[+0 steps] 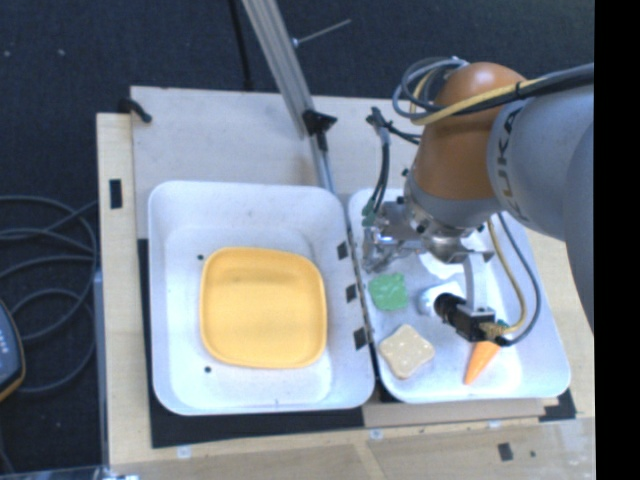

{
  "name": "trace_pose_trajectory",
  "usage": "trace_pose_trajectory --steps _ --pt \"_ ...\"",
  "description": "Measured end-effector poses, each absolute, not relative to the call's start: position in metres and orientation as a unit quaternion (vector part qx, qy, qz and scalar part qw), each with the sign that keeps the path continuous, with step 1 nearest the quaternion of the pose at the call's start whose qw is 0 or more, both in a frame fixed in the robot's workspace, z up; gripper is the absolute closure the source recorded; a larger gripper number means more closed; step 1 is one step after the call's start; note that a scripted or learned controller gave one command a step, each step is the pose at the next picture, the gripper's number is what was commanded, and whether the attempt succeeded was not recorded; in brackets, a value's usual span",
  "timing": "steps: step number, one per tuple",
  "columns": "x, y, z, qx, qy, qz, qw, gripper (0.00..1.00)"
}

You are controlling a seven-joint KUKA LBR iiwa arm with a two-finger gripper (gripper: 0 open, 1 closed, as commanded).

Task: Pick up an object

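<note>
Green block (388,290) looks soft, light; pinch its flat sides. Gripper (385,249) just above; finger state unclear.

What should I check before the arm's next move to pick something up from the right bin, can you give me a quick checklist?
1. Gripper over the right bin: ok, at its left side.
2. Target nearby: ok, green object lies just below the gripper.
3. Object already between the fingers: cannot tell, wrist blocks the view.
4. Other choices reachable: ok, tan sponge-like block and orange carrot-shaped toy lie apart near the front.
5. Yellow plate out of the way: ok, it sits in the left bin.
</note>
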State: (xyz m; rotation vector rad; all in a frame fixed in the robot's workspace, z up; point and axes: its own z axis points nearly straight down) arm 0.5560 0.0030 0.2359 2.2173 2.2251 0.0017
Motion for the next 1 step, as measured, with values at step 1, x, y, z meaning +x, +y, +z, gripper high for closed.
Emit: trace_pose_trajectory --steps 1 --pt "0.5446 0.0608 0.2363 0.705 0.709 0.0008 0.000 1.00"
